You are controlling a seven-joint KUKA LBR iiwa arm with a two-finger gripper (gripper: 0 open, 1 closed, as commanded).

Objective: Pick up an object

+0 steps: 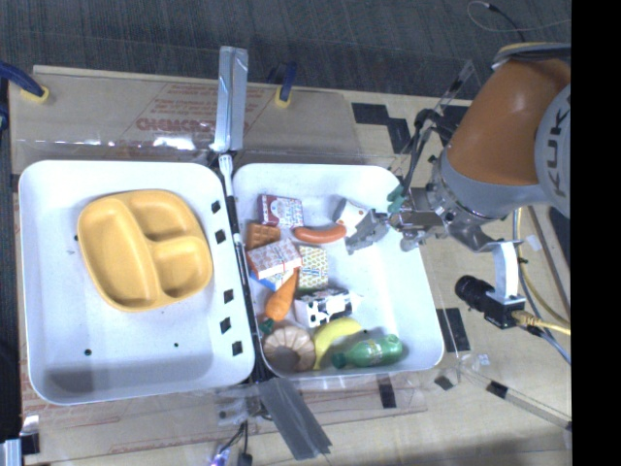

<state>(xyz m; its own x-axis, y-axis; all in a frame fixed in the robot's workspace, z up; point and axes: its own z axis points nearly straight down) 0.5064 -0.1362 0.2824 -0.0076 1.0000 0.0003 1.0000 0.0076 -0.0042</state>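
— While the arm (509,129) leans in from the right, what takes up the most room on the bench?

— Two shallow white bins side by side. The left bin (49,289) carries a yellow divided tray (144,249), set slightly askew towards its upper left. The right bin (412,299) has all the small things, crowded along its left half.

— And the arm itself?

— Grey, with its orange band bulging over the right bin's upper right corner. The gripper (361,229) reaches leftwards over that bin, near the top.

— Is it clamped on something?

— I cannot tell; its tip is a blur of grey metal against the white floor.

— What lies nearest it?

— A sausage (318,232), just beside the tip on its left, lying crosswise. Whether they touch I cannot say.

— Go on, downwards in size.

— At the bottom edge, a green vegetable (369,351) (perhaps a cucumber) lies beside a banana (335,334), with a round tan shell-like piece (289,348) on their left. Above them stands a black-and-white cow figure (325,308). A carrot (282,298) slants near the dividing wall. Small printed cartons (275,257) are stacked between the carrot and the sausage, one reddish box (280,210) uppermost.
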